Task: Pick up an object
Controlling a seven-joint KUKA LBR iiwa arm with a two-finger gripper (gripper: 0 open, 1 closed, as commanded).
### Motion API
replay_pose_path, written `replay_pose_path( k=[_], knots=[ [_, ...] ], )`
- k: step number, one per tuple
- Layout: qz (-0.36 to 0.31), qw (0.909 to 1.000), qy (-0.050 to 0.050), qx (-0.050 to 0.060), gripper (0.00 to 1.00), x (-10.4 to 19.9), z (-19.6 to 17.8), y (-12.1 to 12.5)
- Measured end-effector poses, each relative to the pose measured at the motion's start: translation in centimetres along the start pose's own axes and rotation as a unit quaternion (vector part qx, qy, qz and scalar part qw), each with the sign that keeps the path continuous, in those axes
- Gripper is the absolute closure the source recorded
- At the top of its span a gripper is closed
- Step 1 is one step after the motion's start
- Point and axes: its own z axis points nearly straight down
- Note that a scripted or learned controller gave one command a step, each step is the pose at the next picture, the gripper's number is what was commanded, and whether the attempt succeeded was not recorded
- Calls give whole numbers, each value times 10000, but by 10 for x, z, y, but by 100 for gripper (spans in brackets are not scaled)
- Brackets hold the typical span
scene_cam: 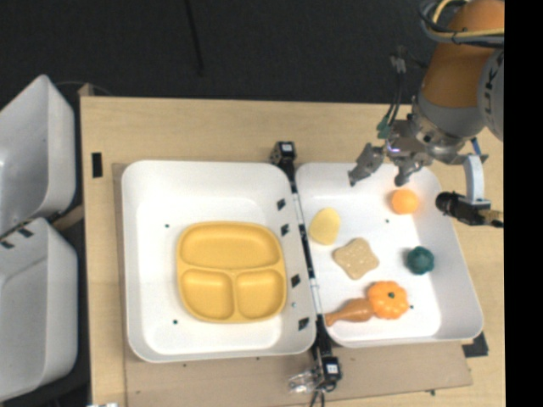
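My gripper [383, 167] hangs over the far edge of the right bin [454, 299], its two dark fingers spread apart with nothing between them. A small orange ball [405, 201] lies just below the right finger. A pale yellow lemon-like piece [324, 225] sits near the bin's left wall. Beside it lies a tan cracker [355, 258]. A dark green round piece [419, 260] rests toward the right wall. An orange pumpkin [388, 299] lies at the front, touching an orange-brown squash-shaped piece [349, 314].
The left bin [144, 227] holds a yellow divided plate [231, 270]. A black divider with clips runs between the bins [299, 244]. White boxes [30, 227] stand left of the bench. A black fitting [462, 206] juts in near the right bin's edge.
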Motion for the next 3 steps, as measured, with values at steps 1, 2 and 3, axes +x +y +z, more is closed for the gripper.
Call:
replay_pose_path(
  k=[1,2,3],
  knots=[
    [-10,10000,-4,-66,0,0,-8,2],
    [-3,10000,-10,-43,0,-2,55,5],
    [10,10000,-11,-44,0,-8,100,11]
  ],
)
